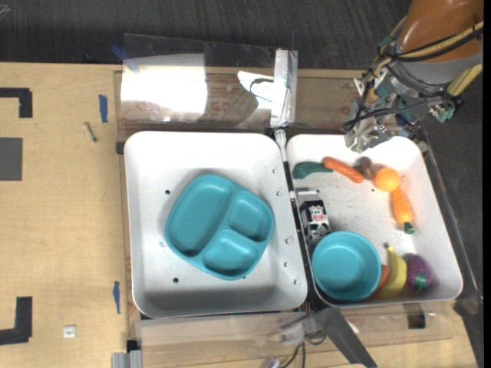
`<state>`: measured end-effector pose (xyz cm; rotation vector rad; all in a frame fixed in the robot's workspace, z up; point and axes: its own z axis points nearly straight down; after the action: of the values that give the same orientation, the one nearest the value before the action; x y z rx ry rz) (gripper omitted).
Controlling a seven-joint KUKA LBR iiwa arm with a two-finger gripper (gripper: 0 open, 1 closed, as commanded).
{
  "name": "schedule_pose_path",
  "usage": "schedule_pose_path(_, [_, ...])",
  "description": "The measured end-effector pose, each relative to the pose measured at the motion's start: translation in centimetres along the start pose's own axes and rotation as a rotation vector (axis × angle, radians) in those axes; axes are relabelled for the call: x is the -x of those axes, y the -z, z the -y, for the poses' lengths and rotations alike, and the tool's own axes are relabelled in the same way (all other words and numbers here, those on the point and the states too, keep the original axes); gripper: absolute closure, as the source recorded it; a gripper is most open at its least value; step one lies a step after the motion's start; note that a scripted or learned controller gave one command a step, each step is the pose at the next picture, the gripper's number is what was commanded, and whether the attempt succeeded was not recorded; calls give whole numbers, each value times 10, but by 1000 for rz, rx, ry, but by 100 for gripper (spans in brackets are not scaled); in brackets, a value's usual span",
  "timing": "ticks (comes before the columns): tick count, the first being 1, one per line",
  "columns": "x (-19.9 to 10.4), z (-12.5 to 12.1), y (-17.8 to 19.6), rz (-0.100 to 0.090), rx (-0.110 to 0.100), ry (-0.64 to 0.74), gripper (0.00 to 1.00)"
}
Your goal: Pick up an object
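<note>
My gripper (367,137) hangs over the far edge of the right bin (439,228), just above and behind a small brown object (367,165). Below it lie an orange carrot (343,170), a round orange fruit (387,179) and a second carrot (402,208). A dark teal piece (307,169) lies at the bin's far left corner. Nearer the front sit a teal bowl (345,264), a yellow banana (396,271) and a purple fruit (419,272). A small black and white item (314,215) lies by the left wall.
The left bin (146,167) holds a teal divided plate (220,225). A clear plastic sheet (199,90) and a silver upright piece (284,87) stand behind the bins. Cables hang around the wrist (406,75).
</note>
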<state>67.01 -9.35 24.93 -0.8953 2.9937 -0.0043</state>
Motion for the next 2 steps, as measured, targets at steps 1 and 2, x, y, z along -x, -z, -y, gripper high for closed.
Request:
schedule_pose_path(1, [37,-59,11,-3,4,-11,100])
schedule_pose_path(2, [40,-61,52,-3,1,-137,100])
